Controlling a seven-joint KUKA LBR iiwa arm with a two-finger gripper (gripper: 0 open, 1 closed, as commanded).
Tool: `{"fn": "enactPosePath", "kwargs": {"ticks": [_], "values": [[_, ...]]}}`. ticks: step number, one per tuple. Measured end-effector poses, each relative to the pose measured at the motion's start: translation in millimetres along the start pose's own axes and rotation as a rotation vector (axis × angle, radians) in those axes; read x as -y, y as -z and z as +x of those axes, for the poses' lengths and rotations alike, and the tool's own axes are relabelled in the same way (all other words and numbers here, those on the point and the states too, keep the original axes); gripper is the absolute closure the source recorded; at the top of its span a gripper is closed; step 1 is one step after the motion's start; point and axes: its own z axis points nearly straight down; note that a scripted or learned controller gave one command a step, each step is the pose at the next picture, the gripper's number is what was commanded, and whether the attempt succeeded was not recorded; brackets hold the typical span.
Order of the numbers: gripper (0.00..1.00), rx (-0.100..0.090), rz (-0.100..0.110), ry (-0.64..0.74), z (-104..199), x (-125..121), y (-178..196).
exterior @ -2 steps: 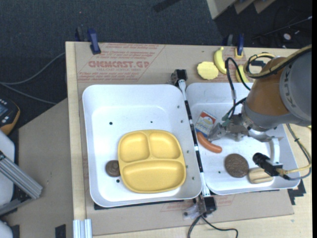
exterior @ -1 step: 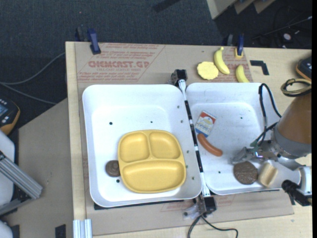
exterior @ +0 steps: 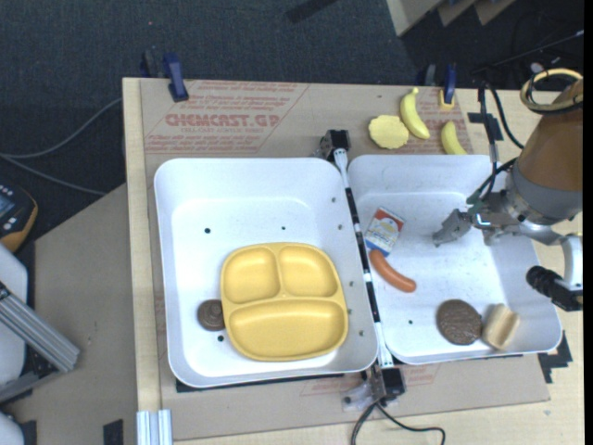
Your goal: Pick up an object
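My gripper (exterior: 454,229) hangs over the middle of the right bin (exterior: 417,179), its grey fingers pointing left with nothing between them that I can make out. To its left lies a small white and red packet (exterior: 383,230). An orange sausage (exterior: 393,274) lies below that, near the bin's left wall. A brown round patty (exterior: 460,322) and a tan bread piece (exterior: 500,326) sit in the bin's near right corner.
The left bin (exterior: 185,211) holds a yellow divided plate (exterior: 281,299) and a brown round piece (exterior: 211,315) beside it. Behind the bins on the board lie two toy bananas (exterior: 416,116) and a yellow lump (exterior: 389,132). The arm (exterior: 551,165) enters from the right.
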Motion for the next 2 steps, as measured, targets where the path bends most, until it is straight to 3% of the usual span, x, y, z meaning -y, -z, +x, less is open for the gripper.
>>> {"fn": "enactPosePath", "kwargs": {"ticks": [1, 2], "values": [[0.0, -0.006, 0.013, 0.001, 74.7, -7.9, -57.8], [0.0, 0.0, 0.002, -0.002, 31.7, -79.1, -58.9]]}}
